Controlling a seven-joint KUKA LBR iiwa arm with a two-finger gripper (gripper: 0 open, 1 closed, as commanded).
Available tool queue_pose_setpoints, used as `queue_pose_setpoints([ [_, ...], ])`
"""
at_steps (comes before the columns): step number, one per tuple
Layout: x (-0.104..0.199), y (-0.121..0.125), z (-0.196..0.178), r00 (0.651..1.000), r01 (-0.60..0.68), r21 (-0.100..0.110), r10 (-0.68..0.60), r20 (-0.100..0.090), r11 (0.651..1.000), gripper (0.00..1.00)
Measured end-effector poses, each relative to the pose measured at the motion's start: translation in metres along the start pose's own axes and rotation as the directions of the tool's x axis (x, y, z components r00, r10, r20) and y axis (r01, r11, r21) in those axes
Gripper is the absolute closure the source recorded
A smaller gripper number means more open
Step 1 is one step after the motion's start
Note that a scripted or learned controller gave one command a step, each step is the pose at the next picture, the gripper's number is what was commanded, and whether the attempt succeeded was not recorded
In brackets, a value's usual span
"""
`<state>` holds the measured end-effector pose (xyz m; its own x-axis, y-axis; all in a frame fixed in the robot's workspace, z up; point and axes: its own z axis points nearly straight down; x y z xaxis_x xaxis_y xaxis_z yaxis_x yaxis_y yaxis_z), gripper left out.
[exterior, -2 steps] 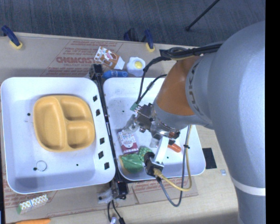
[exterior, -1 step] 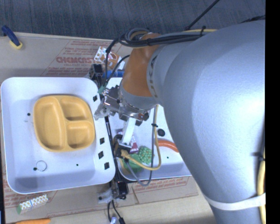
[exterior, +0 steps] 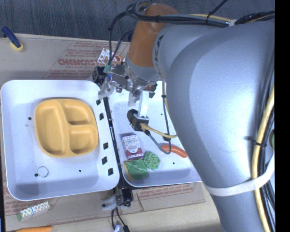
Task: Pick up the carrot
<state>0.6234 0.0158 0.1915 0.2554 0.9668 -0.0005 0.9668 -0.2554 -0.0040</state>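
Looking down on the bench, we see 2 white bins side by side. The left bin (exterior: 14, 129) holds a yellow tray (exterior: 65, 127) with 3 compartments, lying flat near its middle. The right bin (exterior: 157, 180) is largely covered by the grey arm (exterior: 222, 105), which reaches in from the right with its orange band (exterior: 144, 42) above the wrist.

The gripper (exterior: 135, 99) hangs over the far part of the right bin, close to the divider between the bins. We cannot tell whether its jaws are spread or pressed together, and we see nothing between them.

The carrot (exterior: 175, 151) lies on the floor of the right bin toward its near side, just at the edge of the arm's body, well apart from the gripper. A small red box (exterior: 132, 146) lies to its left, and green vegetables (exterior: 142, 165) sit just below the box, near the bin's front wall. A yellow cable (exterior: 159, 133) curves across the bin above the carrot.

Brown cardboard (exterior: 67, 59) lies under both bins.
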Motion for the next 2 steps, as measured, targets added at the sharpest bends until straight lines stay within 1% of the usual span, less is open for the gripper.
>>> queue_pose_setpoints([
  [1, -0.019, 0.029, 0.0, 0.981, 0.194, -0.002, -0.194, 0.0, 0.981, 0.0],
  [2, -0.018, 0.029, -0.011, 0.98, 0.201, 0.0, -0.201, -0.001, 0.98, 1.0],
])
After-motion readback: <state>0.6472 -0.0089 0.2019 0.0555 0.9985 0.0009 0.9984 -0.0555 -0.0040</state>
